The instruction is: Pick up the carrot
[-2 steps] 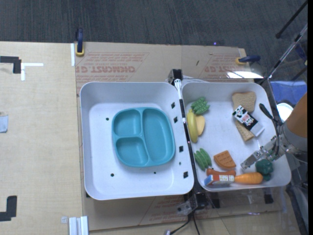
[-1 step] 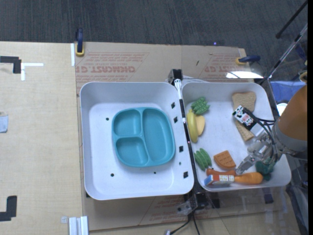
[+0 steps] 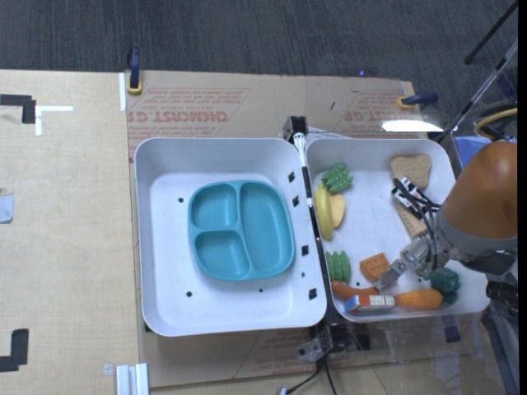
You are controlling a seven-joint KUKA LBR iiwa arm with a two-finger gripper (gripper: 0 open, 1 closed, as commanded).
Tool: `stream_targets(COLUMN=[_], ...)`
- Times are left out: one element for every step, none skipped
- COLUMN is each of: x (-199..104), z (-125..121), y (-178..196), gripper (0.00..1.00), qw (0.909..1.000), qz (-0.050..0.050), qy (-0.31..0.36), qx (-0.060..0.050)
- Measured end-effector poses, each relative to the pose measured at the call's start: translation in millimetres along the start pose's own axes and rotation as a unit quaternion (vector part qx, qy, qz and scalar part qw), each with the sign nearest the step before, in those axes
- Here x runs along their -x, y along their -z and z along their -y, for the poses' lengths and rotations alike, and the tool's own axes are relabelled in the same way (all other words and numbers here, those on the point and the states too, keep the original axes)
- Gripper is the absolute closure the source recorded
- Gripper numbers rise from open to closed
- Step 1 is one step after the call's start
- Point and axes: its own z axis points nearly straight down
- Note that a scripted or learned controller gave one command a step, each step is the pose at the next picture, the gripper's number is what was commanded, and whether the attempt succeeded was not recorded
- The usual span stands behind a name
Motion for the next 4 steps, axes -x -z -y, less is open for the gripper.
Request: stream_targets(x=[-7.1, -47.6, -45.4, -40.2], z=[-6.9, -39.3, -40.9, -145.7], y=[10.7, 0.3, 9.6, 99.8], gripper=[0.0, 0.0, 1.0, 1.0], qw=[0.9873, 0.9979, 0.9981, 0.9975], qz=[0.001, 0.0, 0.002, 0.001], qy=[0.159, 0.065, 0.062, -0.071], qx=[0.0, 0.0, 0.002, -0.001])
